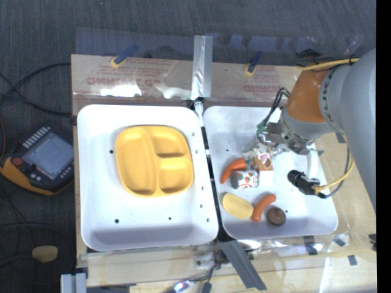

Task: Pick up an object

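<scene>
In the right bin, an orange carrot lies slanted beside a small printed box. Toward the front edge sit a yellow potato-like piece, an orange sausage and a brown ball.

A handheld control pendant lies on grey carpet, cables nearby.

Both bins were white. The divided tray at left centre was yellow. In the right bin lay two orange sausages, a pale yellow potato and a brown ball.
</scene>
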Robot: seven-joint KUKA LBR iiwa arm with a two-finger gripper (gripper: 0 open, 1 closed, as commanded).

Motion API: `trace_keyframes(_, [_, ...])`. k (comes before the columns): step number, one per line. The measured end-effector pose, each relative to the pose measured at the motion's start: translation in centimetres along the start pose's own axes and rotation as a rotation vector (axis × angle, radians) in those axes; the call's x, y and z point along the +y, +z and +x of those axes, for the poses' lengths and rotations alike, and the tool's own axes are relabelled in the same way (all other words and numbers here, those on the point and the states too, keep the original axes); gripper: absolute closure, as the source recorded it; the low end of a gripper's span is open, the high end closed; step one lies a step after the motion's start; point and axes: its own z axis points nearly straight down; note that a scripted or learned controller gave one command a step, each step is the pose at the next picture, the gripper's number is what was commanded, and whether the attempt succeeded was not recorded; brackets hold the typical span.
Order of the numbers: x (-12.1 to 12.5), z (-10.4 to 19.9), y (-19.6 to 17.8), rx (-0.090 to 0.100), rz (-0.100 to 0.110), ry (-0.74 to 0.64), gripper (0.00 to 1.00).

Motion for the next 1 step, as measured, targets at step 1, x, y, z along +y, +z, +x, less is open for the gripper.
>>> trace_keyframes(1, [-4.18, 9.38, -9.76, 0.002, 0.013, 0.056, 1.0])
